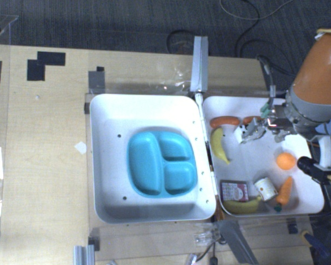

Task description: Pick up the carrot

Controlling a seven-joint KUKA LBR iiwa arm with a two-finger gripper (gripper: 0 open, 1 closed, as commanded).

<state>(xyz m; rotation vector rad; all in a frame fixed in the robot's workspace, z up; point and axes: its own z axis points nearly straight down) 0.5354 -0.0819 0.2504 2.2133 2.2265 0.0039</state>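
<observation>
This is a robotics lab or test cell, not a home or kitchen. A pale wooden bench carries two shallow white bins, the left bin and the right bin, fixed side by side with metal brackets at their seam. Black tape patches mark the benchtop. Loose cables trail across dark grey carpet behind the bench. A grey and orange industrial arm reaches in from the right over toy food laid out as props.
</observation>
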